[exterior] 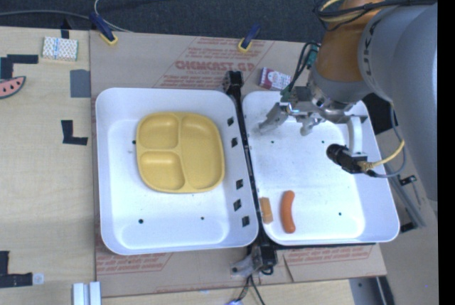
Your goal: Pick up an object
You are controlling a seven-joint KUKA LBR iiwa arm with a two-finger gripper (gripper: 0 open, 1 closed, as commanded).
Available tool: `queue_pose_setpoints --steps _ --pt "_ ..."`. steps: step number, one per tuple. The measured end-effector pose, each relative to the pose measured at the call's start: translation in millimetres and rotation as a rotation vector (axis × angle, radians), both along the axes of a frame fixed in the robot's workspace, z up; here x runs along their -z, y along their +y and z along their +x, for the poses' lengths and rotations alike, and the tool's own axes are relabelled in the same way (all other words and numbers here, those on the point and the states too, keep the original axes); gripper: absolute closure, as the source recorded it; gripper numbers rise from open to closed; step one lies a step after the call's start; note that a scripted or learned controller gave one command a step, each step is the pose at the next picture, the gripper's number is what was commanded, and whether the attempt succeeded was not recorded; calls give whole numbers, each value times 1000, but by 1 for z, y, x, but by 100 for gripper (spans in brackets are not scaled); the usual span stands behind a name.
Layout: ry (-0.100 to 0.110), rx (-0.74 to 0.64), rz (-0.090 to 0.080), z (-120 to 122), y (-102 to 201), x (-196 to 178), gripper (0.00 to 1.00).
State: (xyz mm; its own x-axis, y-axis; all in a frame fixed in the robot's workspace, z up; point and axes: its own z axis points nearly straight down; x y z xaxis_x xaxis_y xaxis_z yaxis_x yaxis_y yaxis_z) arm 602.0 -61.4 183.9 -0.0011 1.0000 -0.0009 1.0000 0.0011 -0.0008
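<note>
The arm is reaching in from the right, with its orange band above the wrist, and is hanging its pincer over the upper part of the right bin. The two metal fingers are standing apart, one pointing left toward the divider and the other pointing down nearer the wrist, and nothing is sitting between them, so the pincer is gaping and gripping nothing.

Low in the right bin, near its front wall, an orange sausage is lying upright in the view. Just beside it to the left, close to the bin's left wall, a small tan piece is lying; the two are apart, not touching. Both are resting well apart from the pincer, toward the bin's front.

In the left bin a yellow tray with three compartments is lying flat in the upper middle.

Both bins are sitting side by side on a cardboard sheet spread on the bench. A small packet is lying on the cardboard just behind the right bin.
</note>
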Motion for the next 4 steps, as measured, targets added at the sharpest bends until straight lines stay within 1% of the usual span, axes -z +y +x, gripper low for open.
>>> queue_pose_setpoints --steps 1,2,3,4 --pt "2 0 1 -67 2 0 0" --pt "2 1 0 -17 -37 50 0" --pt "-2 0 1 -56 -37 98 0" --pt "-5 2 -1 -56 -37 88 100"
